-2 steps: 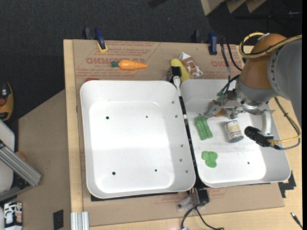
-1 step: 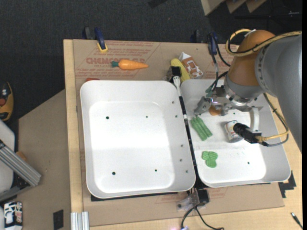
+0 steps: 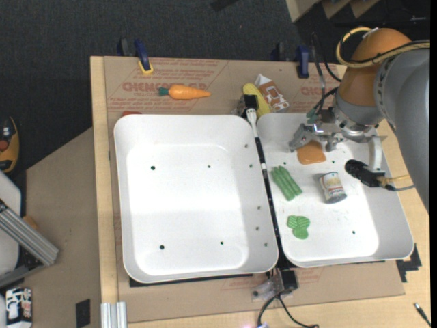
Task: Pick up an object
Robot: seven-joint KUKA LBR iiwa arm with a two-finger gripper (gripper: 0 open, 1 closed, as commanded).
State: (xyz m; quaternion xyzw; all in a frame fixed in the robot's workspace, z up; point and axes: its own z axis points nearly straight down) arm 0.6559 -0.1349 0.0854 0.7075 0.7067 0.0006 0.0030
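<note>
Orange plastic, a small rounded lump (image 3: pixel 312 155), lies in the right bin (image 3: pixel 355 251) toward its 11 o'clock corner, flat on the white floor. The gripper (image 3: pixel 315 141) hangs just at the lump's 12 o'clock. Its two grey fingers (image 3: pixel 298 141) are spread apart, one to each side above the lump, with nothing between them. Whether the tips touch the lump cannot be told from this slant.

The grey arm (image 3: pixel 406 94) comes in from 3 o'clock, and its orange band (image 3: pixel 372 53) sits at the gripper's 1 o'clock.

A green ridged piece (image 3: pixel 285 183) lies at the lump's 7 o'clock, close to the wall shared by the bins, with its long side running from 11 to 5 o'clock. A small tin (image 3: pixel 332 186) lies on its side at the lump's 5 o'clock, apart from both the lump and the green ridged piece. A green scrap (image 3: pixel 298 225) lies at the tin's 7 o'clock, well below the ridged piece.

The left bin (image 3: pixel 184 203) sits edge to edge with the right one.

On the brown bench board (image 3: pixel 205 77), beyond the bins at 12 o'clock, a toy carrot (image 3: pixel 184 93) lies with its tip pointing to 3 o'clock. A yellow item (image 3: pixel 254 96) and a brown-and-white packet (image 3: pixel 274 96) lie side by side near the bins' shared corner.
</note>
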